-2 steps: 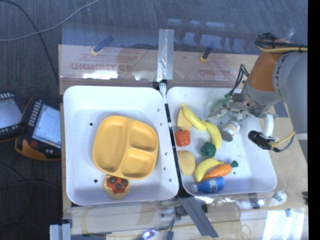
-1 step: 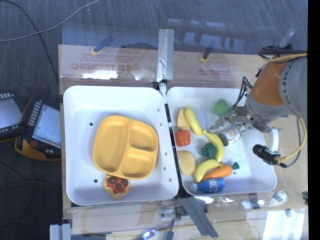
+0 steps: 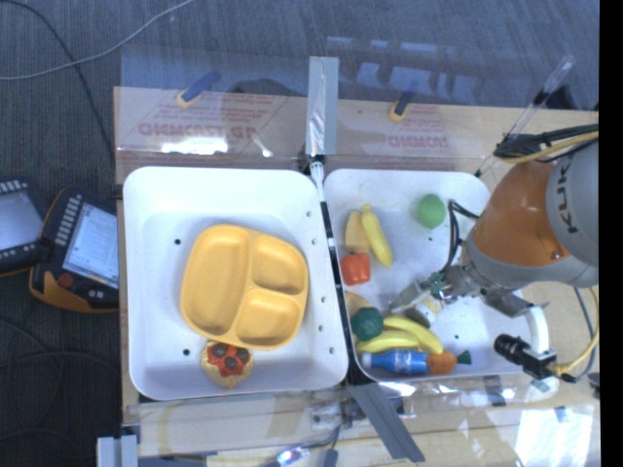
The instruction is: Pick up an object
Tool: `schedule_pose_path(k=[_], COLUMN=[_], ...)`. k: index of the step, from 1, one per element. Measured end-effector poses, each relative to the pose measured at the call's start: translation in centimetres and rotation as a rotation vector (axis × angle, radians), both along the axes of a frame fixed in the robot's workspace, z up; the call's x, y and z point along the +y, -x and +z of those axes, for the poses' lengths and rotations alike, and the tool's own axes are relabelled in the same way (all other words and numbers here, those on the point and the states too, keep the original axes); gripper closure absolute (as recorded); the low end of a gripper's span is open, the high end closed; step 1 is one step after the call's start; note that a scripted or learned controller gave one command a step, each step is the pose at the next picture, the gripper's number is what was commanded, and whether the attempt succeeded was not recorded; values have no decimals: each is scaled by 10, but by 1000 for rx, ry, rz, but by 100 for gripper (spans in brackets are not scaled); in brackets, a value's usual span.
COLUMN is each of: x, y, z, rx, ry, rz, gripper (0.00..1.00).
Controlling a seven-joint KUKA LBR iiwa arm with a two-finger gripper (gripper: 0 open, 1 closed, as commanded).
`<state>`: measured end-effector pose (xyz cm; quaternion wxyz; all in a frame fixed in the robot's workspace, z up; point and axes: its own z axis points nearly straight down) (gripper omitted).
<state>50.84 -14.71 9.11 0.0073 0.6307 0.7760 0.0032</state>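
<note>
— Pincer (image 3: 421, 293) first: where is it?

— Low over the right bin (image 3: 467, 185), reaching in from the right, with the orange band (image 3: 516, 227) of the arm just behind it. Whether it is released or clenched I cannot tell; the tip is a small dark tangle from here, and I see nothing gripped in it.

— What lies nearest to it?

— Starting at the near rim: a blue bottle (image 3: 397, 362) lies on its side, with a small orange piece (image 3: 442, 363) touching its right end. Just above them a banana (image 3: 409, 335) curves across, and a dark green round thing (image 3: 367, 322) sits at its left end. The pincer's tip is just above and right of the banana, near it, though I cannot say they touch.

— And farther back?

— A red-orange block (image 3: 355, 269) by the left wall, then a yellow wedge (image 3: 356, 233) and a long yellow piece (image 3: 376, 237) beside it, left of the pincer and beyond. A green ball (image 3: 431, 210) rests near the far right corner, well apart from the tip.

— The other bin?

— The left bin (image 3: 146, 261) holds a yellow divided tray (image 3: 245, 285). A small round pastry with a red top (image 3: 227, 360) touches the tray's near edge.
</note>
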Motion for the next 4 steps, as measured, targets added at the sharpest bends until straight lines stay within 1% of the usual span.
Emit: schedule_pose_path(k=[1, 2, 3, 4], x=[0, 84, -7, -50], y=[-2, -41, -16, -35], z=[10, 145, 169, 202], rx=[-3, 15, 11, 15], ry=[-1, -3, 0, 1], rz=[0, 8, -12, 166], gripper=[100, 100, 100, 100])
